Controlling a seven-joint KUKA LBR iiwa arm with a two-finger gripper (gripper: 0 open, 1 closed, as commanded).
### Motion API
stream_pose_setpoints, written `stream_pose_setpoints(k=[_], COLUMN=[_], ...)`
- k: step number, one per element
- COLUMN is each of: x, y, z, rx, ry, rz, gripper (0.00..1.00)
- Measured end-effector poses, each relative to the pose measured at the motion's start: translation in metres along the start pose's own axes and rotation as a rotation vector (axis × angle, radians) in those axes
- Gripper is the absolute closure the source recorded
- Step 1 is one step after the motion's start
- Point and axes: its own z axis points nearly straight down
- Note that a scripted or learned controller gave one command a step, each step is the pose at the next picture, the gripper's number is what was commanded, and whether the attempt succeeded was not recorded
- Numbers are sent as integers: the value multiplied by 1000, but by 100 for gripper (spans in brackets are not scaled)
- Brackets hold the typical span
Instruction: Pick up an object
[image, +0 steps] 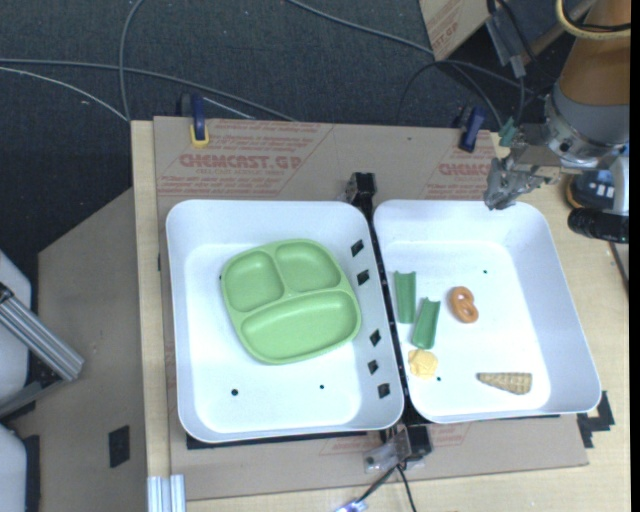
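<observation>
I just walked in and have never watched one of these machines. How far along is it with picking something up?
Nothing looks picked up yet. The pretzel, two green sticks, yellow piece and cone all lie on the floor of the right bin. The gripper sits over that bin's far rim, with nothing visibly in it. Reaching for an item, gripping it and lifting it are all left.

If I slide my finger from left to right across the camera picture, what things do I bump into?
Green divided plate → two green sticks → orange pretzel-shaped piece → tan cone-shaped piece. I skipped the yellow piece; it sits under the sticks.
</observation>
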Motion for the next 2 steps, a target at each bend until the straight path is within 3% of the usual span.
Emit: stream_pose_setpoints(k=[2], x=[103], y=[-36], z=[33], rx=[1], ry=[1], rz=[-3], gripper=[100])
